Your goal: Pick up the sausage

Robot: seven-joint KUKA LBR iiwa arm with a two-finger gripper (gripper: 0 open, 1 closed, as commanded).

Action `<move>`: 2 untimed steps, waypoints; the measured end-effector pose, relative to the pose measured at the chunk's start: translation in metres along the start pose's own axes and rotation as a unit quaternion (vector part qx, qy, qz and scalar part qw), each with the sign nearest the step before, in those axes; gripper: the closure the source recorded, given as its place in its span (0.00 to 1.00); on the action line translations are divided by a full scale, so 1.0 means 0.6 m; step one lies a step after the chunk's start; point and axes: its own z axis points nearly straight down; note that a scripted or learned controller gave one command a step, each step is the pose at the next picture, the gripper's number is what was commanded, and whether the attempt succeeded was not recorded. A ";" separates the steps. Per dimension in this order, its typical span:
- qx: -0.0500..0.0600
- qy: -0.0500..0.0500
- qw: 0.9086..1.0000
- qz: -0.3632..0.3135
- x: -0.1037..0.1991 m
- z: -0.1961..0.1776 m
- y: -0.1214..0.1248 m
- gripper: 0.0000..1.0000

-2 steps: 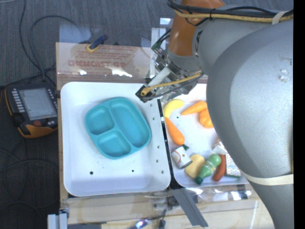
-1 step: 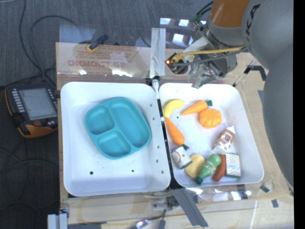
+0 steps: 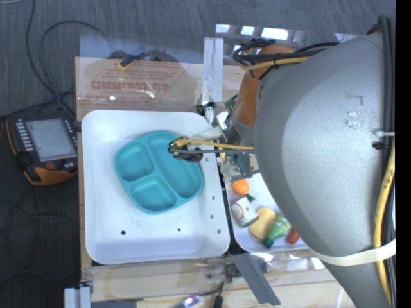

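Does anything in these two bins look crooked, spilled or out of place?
The blue plate sits askew in the left bin, turned at an angle to its walls. The toy food in the right bin lies clustered beside the arm; nothing looks spilled or broken.

Bright, even overhead light here; the white bin nearly washes out, glare spots on the plastic sheet, close grey arm slightly soft.

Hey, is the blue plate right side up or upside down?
Right side up: the blue plate lies in the left bin with its three compartments facing up.
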 end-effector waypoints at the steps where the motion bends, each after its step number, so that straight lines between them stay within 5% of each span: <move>1: -0.002 0.001 0.993 -0.122 0.009 -0.341 0.015 1.00; 2: 0.000 0.000 0.999 -0.046 -0.068 -0.134 -0.064 1.00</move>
